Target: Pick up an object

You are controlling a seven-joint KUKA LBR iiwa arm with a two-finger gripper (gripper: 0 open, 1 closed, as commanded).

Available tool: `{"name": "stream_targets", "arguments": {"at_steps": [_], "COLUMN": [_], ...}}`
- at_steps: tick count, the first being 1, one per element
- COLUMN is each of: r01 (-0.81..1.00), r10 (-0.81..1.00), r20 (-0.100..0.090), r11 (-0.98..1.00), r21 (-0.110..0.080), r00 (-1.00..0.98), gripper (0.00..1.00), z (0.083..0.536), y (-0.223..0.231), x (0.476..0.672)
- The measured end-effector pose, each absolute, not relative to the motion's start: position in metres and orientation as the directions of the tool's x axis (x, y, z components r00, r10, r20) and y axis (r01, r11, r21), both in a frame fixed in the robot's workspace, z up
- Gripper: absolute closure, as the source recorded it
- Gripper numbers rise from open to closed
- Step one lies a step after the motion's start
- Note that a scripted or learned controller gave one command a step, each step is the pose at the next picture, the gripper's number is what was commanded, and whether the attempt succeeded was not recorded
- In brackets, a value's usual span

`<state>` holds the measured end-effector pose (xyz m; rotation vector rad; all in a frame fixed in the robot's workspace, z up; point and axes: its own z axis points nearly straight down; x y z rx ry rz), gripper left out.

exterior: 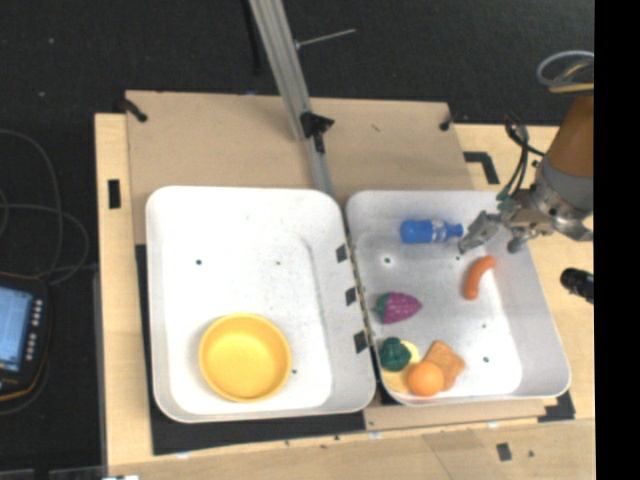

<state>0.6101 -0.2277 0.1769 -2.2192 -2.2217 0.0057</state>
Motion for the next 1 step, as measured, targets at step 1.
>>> {"name": "stream_targets", "arguments": {"at_steps": [1], "r01": [1.000], "r10": [1.000], "r20": [-0.001], "r11": [0.005], "r21": [-0.003], "r00": [-0.005], "gripper": [0.00], "z": [0.1302], "y": [-0.2272], "x": [0.6179]}}
